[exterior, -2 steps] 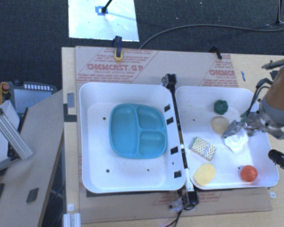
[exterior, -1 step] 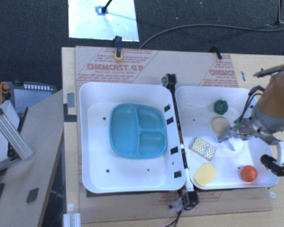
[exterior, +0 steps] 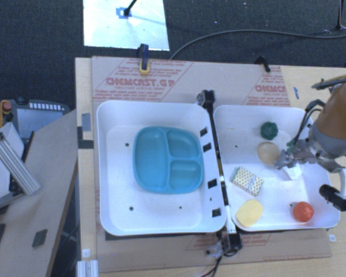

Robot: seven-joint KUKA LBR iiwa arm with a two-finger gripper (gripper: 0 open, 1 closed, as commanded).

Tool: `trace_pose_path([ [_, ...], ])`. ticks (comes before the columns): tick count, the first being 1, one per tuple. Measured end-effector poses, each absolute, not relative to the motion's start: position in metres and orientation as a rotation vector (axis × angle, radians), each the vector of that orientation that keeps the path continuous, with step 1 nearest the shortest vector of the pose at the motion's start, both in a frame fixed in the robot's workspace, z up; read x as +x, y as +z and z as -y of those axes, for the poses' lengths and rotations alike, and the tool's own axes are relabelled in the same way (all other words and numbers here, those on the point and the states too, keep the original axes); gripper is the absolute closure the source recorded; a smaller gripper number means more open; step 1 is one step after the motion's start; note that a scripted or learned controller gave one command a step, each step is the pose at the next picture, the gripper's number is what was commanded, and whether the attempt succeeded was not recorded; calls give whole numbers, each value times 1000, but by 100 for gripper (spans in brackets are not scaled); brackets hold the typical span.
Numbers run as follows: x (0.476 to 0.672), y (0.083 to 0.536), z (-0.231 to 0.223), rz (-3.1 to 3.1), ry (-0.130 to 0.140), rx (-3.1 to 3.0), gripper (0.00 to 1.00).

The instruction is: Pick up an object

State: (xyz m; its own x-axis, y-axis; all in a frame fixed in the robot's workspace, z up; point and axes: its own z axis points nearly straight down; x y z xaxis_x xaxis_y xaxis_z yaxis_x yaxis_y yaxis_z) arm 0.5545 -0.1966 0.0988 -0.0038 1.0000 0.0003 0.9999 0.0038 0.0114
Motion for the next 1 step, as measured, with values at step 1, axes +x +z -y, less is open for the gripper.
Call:
trace_pose_path([
  [1,549,160,199,-2220,5,2213,100],
])
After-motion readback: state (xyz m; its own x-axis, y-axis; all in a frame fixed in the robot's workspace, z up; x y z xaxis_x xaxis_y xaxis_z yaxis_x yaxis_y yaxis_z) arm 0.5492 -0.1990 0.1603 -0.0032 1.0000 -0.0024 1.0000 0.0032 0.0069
